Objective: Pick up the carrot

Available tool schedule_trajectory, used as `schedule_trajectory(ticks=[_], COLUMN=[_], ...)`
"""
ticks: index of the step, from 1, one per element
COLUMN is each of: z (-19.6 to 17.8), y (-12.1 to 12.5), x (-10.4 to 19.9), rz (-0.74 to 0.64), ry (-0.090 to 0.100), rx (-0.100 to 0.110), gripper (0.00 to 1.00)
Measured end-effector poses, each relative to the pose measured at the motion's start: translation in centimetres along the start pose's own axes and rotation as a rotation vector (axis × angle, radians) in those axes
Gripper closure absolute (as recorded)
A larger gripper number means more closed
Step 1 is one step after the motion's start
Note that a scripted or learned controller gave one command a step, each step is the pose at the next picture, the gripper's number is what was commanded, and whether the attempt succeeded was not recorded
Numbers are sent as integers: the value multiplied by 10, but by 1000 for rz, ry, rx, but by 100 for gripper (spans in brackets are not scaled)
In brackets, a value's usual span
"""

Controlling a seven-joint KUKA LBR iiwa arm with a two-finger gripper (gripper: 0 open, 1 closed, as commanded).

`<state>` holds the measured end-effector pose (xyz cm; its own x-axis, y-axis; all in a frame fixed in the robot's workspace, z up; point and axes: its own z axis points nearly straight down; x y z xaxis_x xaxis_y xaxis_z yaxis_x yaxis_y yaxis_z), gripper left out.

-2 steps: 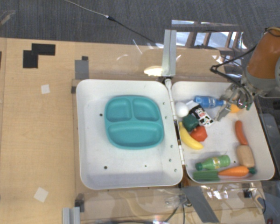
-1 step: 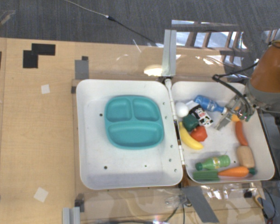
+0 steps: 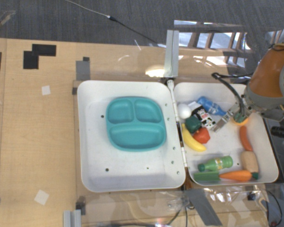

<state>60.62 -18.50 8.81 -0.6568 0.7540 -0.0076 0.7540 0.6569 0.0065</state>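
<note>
The carrot (image 3: 236, 176), orange with a green stub at its right end, lies flat along the near wall of the right bin (image 3: 270, 148). My gripper (image 3: 229, 117) hangs over the upper middle of that bin, beside a small orange-yellow piece (image 3: 242, 121). It is well back from the carrot, with other toys between them. I see nothing of the carrot in the gripper. The grey wrist and its orange band (image 3: 273, 74) cover the bin's far right corner.
The right bin also holds a green bottle (image 3: 216, 164), a dark green vegetable (image 3: 206, 177) touching the carrot's tip, a beige roll (image 3: 250, 161), a red sausage (image 3: 246, 137), a banana (image 3: 191, 141), a tomato (image 3: 202, 135), an egg (image 3: 183, 111). A teal divided plate (image 3: 135, 123) lies in the left bin (image 3: 92, 174).
</note>
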Motion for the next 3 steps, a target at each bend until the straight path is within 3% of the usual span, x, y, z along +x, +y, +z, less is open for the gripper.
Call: schedule_trajectory(ticks=[1,2,3], z=[1,0,-14], y=[9,-21,-17], x=[-15,-9,-11], rz=[207,167,160], ry=[0,-1,-10], rx=[1,1,-6], gripper=[0,0,100])
